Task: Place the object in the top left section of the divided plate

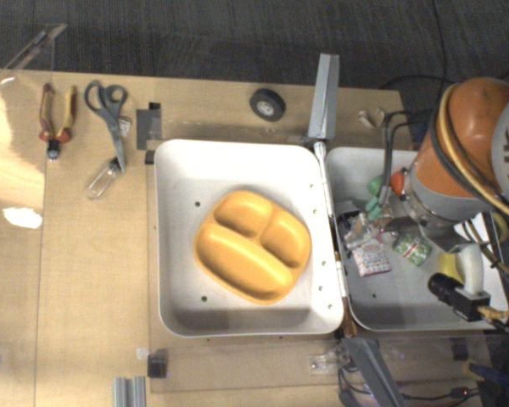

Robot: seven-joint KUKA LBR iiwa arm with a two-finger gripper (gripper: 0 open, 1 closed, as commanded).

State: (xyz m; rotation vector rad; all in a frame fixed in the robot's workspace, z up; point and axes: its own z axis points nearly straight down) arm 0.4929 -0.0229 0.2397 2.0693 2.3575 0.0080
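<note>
A yellow divided plate [253, 246] with three sections lies in the middle of the left white bin [176, 227]; its sections hold nothing. The grey arm with its orange band reaches over the right bin [390, 308]. Its gripper [382, 219] hangs low over a small heap of objects by that bin's left wall. Below the gripper lies a pink and white patterned packet [371, 259], with a green packet [412, 248] just to its right. The wrist hides the fingertips, and nothing shows between them.
More small things sit in the right bin: a green piece [375, 188], a red piece [397, 180], a yellow and white one [458, 264]. On the bench to the left lie scissors [110, 113], red pliers [54, 117] and a tape roll [267, 103].
</note>
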